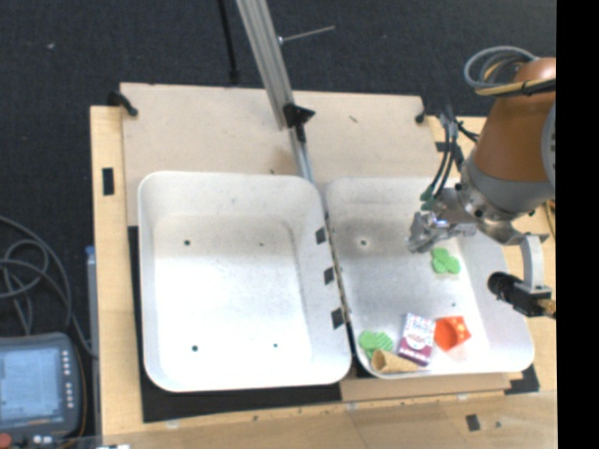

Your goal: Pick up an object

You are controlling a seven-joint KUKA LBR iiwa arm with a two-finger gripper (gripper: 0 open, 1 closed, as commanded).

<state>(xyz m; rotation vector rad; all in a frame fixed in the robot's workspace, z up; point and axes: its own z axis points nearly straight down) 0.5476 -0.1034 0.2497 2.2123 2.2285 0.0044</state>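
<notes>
gripper (426, 235) low over shallow white right bin (374, 223), can't tell grip state | small green crinkly piece (445, 263) just beside it | near front rim: green bit (374, 340), purple-white packet (417, 337), orange-red block (451, 332)

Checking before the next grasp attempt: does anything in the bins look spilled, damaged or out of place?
Nothing stands out. The small items sit inside the right white bin: a green piece near the gripper, and another green piece, a purple-white packet and an orange block near its front edge.
</notes>
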